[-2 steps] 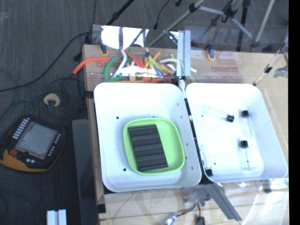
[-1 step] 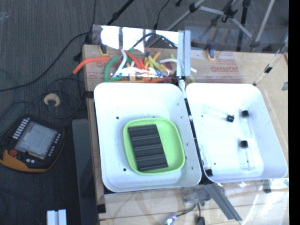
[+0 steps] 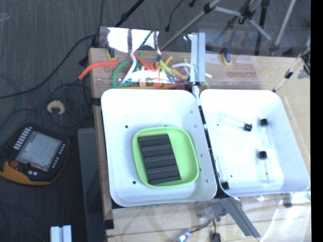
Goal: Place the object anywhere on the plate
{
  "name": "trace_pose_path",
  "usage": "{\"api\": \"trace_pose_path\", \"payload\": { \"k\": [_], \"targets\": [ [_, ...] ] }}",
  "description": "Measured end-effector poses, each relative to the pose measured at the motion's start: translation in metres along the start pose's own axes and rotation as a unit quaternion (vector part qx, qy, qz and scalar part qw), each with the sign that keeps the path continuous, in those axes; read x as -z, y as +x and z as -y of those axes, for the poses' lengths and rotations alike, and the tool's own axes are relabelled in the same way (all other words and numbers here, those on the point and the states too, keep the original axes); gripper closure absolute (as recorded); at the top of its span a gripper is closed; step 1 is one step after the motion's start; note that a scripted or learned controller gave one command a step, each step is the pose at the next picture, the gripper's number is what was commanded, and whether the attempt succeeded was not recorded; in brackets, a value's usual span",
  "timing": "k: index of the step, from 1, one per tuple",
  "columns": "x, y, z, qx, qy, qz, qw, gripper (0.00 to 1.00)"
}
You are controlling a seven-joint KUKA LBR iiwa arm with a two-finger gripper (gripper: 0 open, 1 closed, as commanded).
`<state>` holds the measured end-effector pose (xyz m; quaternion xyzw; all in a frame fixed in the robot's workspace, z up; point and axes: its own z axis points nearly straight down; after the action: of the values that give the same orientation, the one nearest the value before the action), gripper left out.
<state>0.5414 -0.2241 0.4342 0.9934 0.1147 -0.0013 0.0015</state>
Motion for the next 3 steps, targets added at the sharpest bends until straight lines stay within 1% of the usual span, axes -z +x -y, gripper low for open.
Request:
{"api": "trace_pose_path", "payload": {
  "k": [1, 2, 3],
  "targets": [
    [0.0, -0.034, 0.008, -0.015, 0.001, -0.001, 0.9999, 0.0],
    [0.0, -0.055, 0.013, -0.014, 0.001, -0.001, 0.9999, 0.0],
    [0.0, -0.028, 0.007, -0.015, 0.0, 0.0, 0.9999, 0.0]
  ]
}}
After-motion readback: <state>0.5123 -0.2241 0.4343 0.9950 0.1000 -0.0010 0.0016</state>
